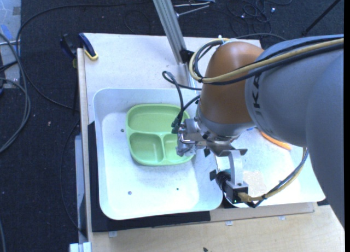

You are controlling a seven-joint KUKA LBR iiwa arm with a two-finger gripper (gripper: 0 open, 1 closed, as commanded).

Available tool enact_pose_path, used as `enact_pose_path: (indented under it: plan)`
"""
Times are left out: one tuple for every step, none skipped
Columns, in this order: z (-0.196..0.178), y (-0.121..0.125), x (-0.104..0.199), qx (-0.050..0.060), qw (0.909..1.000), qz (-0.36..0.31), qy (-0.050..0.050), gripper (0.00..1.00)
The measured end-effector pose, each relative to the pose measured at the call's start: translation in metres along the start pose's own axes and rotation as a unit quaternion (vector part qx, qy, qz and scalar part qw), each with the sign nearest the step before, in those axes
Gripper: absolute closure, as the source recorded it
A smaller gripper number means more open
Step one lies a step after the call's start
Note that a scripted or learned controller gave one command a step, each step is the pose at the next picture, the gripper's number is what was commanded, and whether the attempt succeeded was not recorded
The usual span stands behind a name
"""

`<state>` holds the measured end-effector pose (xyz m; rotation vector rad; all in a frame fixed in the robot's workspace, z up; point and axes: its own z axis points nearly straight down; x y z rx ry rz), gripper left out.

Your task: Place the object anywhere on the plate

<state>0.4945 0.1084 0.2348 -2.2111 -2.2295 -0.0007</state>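
A light green divided plate (pixel 150 133) lies in the left white bin (pixel 109 191), toward its back right. My gripper (pixel 184 140) hangs over the plate's right edge, under the orange wrist band (pixel 229 81). The dark mechanism and cables hide whatever is under it. In the right bin, an orange object (pixel 275 140) peeks out from below the grey arm, mostly covered.
The arm's bulk covers most of the right bin (pixel 306 191). A slanted aluminium bar (pixel 167 18) rises from the bench's back. A blue and yellow tool (pixel 87 46) lies at the bench's back left corner. Cables trail over the dark floor around the bench.
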Motion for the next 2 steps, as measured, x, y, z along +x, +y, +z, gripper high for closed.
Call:
enact_pose_path:
  plan:
    - [0.0099, -0.014, -0.0035, 0.001, 1.0, 0.005, -0.001, 1.0]
    - [0.0097, -0.0139, -0.0037, 0.001, 1.0, 0.005, -0.001, 0.0]
